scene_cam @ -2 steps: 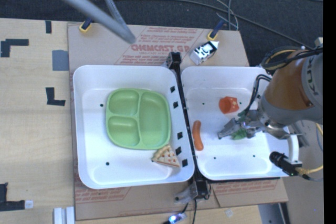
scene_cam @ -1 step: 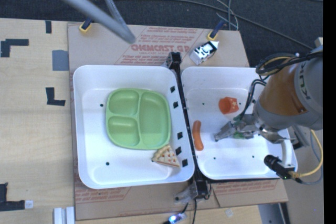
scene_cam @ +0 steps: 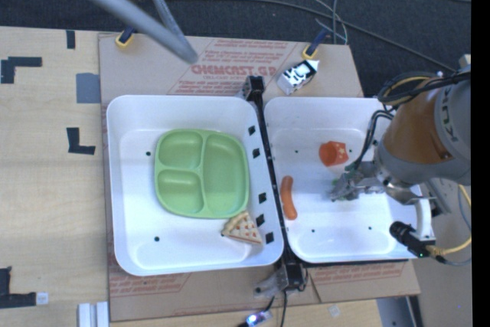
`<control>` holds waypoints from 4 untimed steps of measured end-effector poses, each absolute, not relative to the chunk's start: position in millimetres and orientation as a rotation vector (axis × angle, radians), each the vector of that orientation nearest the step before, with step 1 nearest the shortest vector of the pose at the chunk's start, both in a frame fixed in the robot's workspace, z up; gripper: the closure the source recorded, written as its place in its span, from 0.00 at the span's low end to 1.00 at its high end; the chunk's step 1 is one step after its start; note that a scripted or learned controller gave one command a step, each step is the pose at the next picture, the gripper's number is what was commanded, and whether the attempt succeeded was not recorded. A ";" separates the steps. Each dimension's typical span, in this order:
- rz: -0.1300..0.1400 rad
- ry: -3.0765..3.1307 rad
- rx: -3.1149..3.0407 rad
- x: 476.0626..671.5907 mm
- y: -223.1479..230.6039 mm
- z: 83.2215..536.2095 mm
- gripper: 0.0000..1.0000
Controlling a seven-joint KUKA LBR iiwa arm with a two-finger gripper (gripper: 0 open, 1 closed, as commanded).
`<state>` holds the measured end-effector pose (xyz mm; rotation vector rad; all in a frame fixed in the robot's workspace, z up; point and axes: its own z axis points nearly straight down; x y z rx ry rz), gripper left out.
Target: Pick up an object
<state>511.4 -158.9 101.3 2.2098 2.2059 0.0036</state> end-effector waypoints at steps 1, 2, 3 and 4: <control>0.001 2.221 2.220 513.6 -166.9 146.9 1.00; 0.002 2.221 2.218 514.5 -166.7 199.5 1.00; 0.000 2.231 2.215 531.5 -110.2 193.2 1.00; 0.000 2.230 2.216 534.8 -62.5 197.8 1.00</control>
